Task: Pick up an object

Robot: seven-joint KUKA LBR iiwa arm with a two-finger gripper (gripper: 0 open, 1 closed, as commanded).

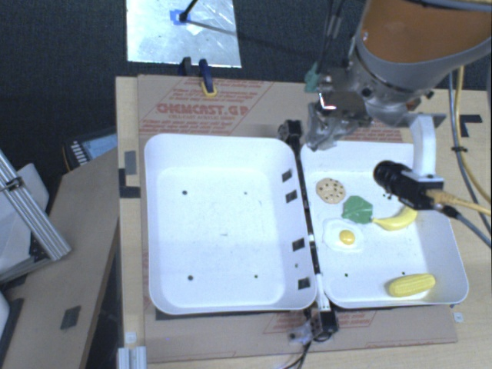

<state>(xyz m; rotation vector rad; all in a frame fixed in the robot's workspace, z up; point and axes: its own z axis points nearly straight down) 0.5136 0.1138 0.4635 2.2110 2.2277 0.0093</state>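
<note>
The right bin holds several toy foods. A round speckled cookie lies near its left wall, with a green leaf just right of it. Below them sits a fried egg. A yellow banana lies right of the leaf, and a yellow corn cob rests near the front right corner. My gripper hangs over the bin's back left corner, above and behind the cookie, with nothing seen in it.
The left bin stands beside the right one, split from it by a black hinged divider. A black cylinder on a white bracket juts from the arm over the right bin, just above the banana. A cable runs off to the right.
</note>
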